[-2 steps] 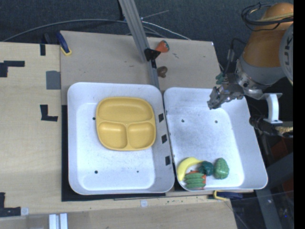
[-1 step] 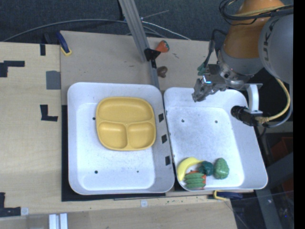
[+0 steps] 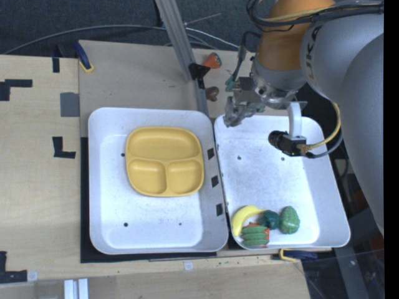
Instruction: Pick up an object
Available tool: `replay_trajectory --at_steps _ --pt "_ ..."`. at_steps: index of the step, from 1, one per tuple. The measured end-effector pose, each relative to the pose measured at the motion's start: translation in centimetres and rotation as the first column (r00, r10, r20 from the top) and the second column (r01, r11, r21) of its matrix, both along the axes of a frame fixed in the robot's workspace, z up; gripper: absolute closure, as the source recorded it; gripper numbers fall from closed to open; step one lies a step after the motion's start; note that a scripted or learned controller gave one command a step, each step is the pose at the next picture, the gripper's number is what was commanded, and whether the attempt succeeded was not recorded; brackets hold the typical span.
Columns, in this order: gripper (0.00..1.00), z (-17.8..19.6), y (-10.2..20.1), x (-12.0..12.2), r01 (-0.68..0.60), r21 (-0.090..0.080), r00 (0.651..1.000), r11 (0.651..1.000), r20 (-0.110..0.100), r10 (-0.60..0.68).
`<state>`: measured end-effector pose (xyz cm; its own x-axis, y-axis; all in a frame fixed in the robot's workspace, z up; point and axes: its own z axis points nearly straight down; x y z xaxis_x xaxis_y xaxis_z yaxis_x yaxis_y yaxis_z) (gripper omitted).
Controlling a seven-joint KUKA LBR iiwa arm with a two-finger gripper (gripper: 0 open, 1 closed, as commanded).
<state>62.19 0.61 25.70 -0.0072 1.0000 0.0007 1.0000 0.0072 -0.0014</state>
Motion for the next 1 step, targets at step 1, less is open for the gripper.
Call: replay_trajectory --at_steps 1 --pt "1.0 -0.66 5.52 2.44 0.0 0.0 1.0 1.0 0.001 0.0"
